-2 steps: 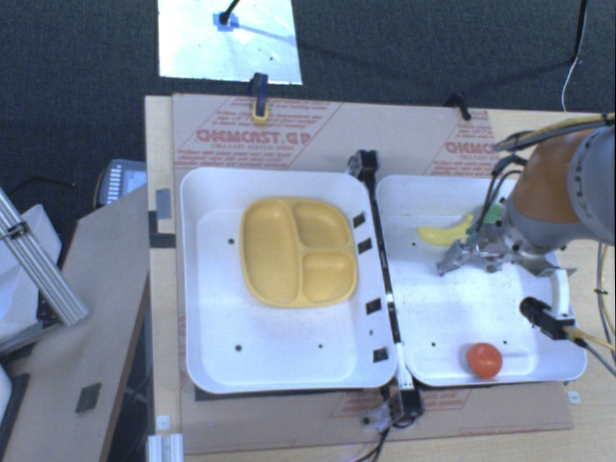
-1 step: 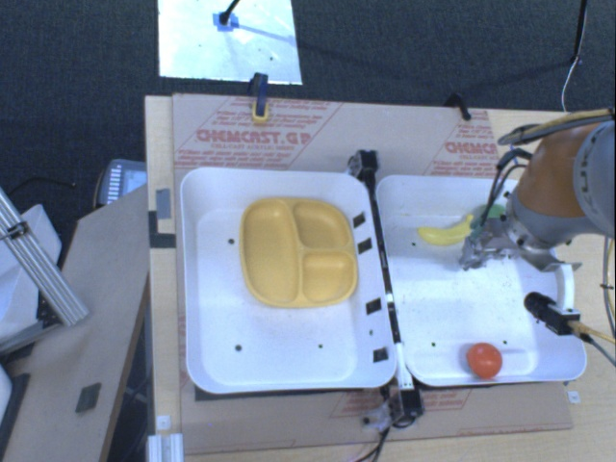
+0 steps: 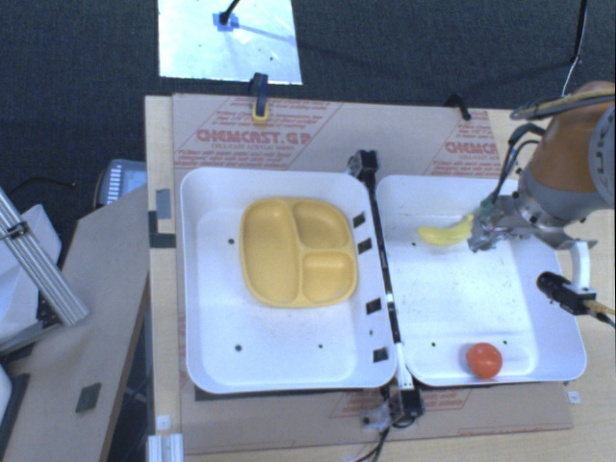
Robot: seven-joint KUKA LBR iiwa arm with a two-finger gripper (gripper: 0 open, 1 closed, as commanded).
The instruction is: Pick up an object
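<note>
Claw at the banana's end

The banana (image 3: 445, 233) lies lengthwise, pointing at the claw (image 3: 478, 239) on its right; claw's opening cannot be told.

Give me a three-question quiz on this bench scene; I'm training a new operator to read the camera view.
1. True or false: the yellow divided plate lies in the left bin.
2. Which object lies nearest the gripper? A. orange ball B. yellow banana C. divided plate
3. In which corner of the right bin is the orange ball?

Key: 1 true; 2 B; 3 the near corner, toward the arm's side.
</note>
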